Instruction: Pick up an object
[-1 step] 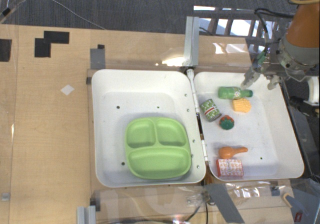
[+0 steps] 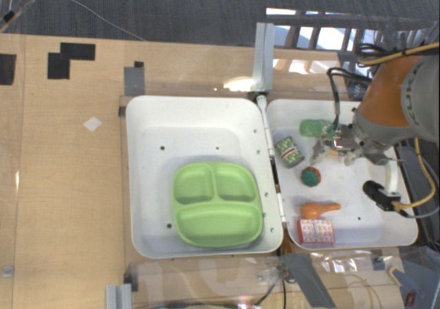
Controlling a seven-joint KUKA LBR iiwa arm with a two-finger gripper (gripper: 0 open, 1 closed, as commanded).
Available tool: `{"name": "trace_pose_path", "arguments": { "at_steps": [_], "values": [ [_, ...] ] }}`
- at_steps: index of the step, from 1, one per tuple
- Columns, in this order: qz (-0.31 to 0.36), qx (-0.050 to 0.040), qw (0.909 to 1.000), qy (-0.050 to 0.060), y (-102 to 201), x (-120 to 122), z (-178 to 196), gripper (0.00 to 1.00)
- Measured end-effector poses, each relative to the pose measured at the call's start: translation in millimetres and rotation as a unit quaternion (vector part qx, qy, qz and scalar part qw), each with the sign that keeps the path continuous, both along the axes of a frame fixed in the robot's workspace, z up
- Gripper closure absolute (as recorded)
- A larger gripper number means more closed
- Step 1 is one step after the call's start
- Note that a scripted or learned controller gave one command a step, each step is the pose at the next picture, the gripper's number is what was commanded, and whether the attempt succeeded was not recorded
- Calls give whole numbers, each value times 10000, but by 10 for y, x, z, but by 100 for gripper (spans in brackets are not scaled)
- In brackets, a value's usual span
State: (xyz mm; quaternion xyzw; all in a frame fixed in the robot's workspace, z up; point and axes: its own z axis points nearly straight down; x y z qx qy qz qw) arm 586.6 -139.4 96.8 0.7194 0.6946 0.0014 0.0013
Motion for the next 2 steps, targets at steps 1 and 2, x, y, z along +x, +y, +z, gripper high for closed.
{"name": "trace_pose_path", "arguments": {
  "at_steps": [1,2],
  "values": [
    [282,-17,9996,-80,469,-336,-42,0],
    [290,13,9995,-94,502,-317,67,100]
  ]
}}
